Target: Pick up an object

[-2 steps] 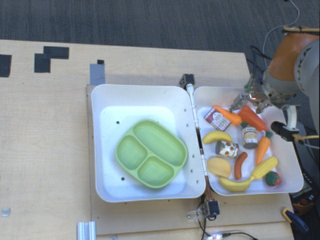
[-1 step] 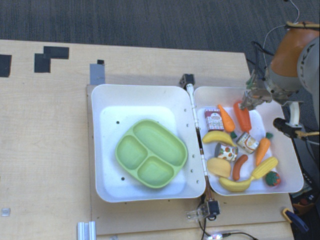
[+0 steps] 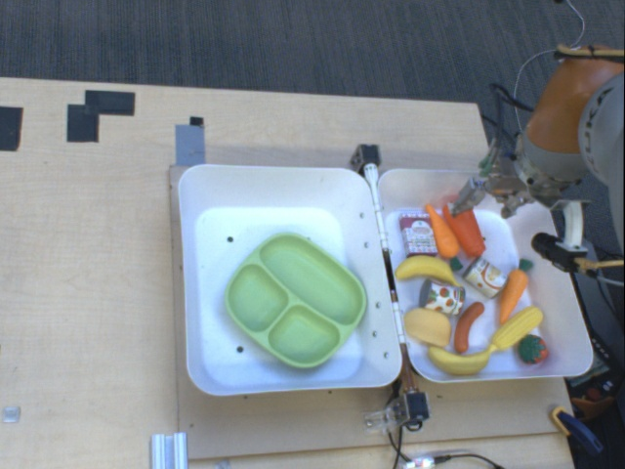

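A green divided plate [image 3: 296, 300] is seen lying in the left bin [image 3: 210, 360]; right of the plate, past the divider, the right bin [image 3: 576, 360] is heaped with toy food; a small red carton [image 3: 418, 234] is nearest the plate, then a banana [image 3: 427, 268], two carrots [image 3: 441, 231], a sausage [image 3: 468, 326] and a corn cob [image 3: 518, 327]; farthest from the plate, the gripper [image 3: 493, 190] is held over the right bin's far edge, nothing visibly between its fingers; their spread cannot be told.
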`<action>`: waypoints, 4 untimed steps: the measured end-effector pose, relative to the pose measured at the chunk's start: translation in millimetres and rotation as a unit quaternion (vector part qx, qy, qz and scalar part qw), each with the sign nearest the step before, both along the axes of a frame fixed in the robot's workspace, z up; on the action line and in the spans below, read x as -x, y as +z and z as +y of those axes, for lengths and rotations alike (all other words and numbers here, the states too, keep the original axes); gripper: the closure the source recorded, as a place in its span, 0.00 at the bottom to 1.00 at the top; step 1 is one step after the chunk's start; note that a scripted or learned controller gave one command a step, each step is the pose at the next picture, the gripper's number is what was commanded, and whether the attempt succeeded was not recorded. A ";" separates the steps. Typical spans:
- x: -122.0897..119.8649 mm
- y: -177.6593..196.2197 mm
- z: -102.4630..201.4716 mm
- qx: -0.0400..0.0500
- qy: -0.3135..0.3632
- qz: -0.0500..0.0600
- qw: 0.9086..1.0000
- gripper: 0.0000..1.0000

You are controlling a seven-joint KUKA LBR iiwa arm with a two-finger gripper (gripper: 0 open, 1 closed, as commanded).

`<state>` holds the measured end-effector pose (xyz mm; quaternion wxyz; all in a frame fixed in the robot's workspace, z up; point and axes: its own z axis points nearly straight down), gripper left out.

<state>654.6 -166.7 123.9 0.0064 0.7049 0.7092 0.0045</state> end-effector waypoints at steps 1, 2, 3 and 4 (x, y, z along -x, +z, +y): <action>87.5 -37.4 23.4 -0.001 -0.002 0.005 1.000 0.00; 85.2 -25.4 23.8 -0.001 -0.002 0.002 1.000 1.00; 12.5 72.5 -29.0 0.000 -0.001 0.004 1.000 1.00; 12.9 71.6 -28.4 -0.001 0.000 0.005 1.000 0.00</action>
